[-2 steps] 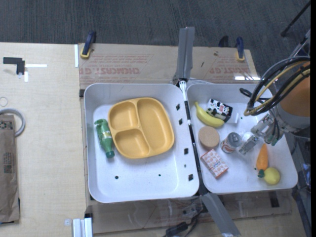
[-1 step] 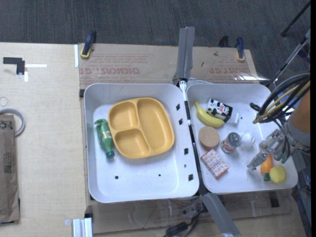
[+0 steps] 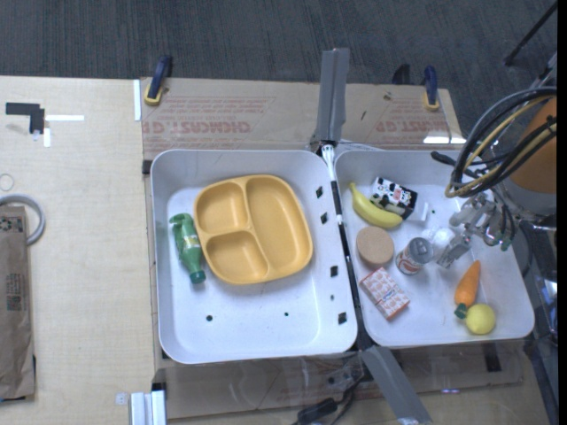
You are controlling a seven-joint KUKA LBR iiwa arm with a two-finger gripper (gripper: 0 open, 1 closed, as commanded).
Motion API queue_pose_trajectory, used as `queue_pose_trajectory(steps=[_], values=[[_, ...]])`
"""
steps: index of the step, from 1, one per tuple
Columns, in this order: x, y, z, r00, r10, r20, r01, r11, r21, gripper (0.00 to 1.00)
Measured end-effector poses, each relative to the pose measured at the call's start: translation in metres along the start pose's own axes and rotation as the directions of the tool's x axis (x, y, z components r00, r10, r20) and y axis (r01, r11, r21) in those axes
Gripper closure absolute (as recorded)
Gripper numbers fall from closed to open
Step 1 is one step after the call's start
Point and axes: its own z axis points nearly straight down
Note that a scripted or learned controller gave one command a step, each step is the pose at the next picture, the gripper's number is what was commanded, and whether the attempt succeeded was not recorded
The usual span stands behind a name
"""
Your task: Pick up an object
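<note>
Dark carpet lies behind a pale wooden table point(image 3: 80, 237) that carries 2 shallow white bins side by side on a sheet of cardboard. Left bin point(image 3: 257, 339): a yellow divided plate point(image 3: 252, 228) with 3 sections, and a green bottle point(image 3: 187, 246) lying just beside its left rim. Right bin point(image 3: 434, 330): a banana point(image 3: 372, 208) near the back, a small black-and-white carton point(image 3: 393, 195) touching or just behind it, a round tan block point(image 3: 375, 246), a red-and-white box point(image 3: 384, 292) in front of that, a small can point(image 3: 414, 257), a carrot point(image 3: 468, 283) and a lemon point(image 3: 479, 319) near the front right corner. Reaching in from the right, the arm has its tool point(image 3: 461, 246) low over the right bin, between the can and the carrot; I cannot tell how the tool stands, since the metal parts blur together there, and nothing is visibly held. The can and the carrot are the nearest candidates. Judging by looks, the can is stiff, light to middling, smooth and round, so it may roll or slip; pinching across its straight sides near the middle seems safest. The carrot looks like a light, hard toy with a tapering body, best taken across the thick orange part, not the green top. The lemon close by is round and likely to squirt out of a shallow pinch.
</note>
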Motion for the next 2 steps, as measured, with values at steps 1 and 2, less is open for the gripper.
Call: queue_pose_trajectory(steps=[1, 2], values=[[0.052, -0.033, -0.001, 0.994, -0.109, -0.003, 0.109, 0.994, 0.0, 0.0], [0.071, -0.043, 0.001, 0.998, -0.06, -0.005, 0.06, 0.998, -0.001, 0.0]])
